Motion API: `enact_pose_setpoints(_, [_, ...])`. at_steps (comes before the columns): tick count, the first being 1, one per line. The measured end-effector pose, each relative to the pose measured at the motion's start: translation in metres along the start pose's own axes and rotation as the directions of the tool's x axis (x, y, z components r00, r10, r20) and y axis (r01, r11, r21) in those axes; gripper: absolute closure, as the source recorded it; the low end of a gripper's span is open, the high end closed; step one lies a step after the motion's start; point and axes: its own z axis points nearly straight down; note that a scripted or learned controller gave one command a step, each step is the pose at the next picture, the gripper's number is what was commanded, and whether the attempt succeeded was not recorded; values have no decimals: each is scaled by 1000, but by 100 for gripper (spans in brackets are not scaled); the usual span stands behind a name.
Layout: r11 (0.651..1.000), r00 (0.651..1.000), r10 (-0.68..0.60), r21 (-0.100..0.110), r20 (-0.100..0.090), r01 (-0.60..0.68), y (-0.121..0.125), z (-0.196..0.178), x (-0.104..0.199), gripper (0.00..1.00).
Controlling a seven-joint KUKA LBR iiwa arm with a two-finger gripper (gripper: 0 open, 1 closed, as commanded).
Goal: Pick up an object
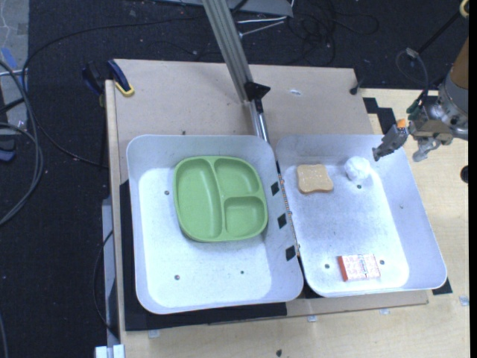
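Two shallow white bins sit side by side on a pale wooden bench, their inner edges meeting along a seam with small black clips.

The right bin holds three small things, any of them a candidate for picking. A slice of bread, tan with a slightly darker crust and a rounded, squarish outline, lies flat near the bin's far left corner. Near it, towards the far edge's middle, rests a small white lump, soft-looking and crumpled, hard to separate from the pale bin floor. Close to the near edge lies a flat rectangular packet, red and white with printing too small to read.

The left bin carries a green plate, smooth plastic with rounded corners and three compartments: one long section and two smaller ones. It sits in the far half of that bin.

The gripper hangs over the far right corner of the right bin, at the end of a grey metallic wrist. Its two dark fingers stand apart, with nothing between them, well clear of all three items.

A slanted metal pole crosses the bench's far edge.
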Motion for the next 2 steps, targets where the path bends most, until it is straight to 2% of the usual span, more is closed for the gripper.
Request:
enact_pose_setpoints(1, [1000, 1000, -4, -13, 3, 4, 2, -9, 1, 0])
enact_pose_setpoints(2, [1000, 1000, -2, -10, 2, 2, -3, 52, 3, 0])
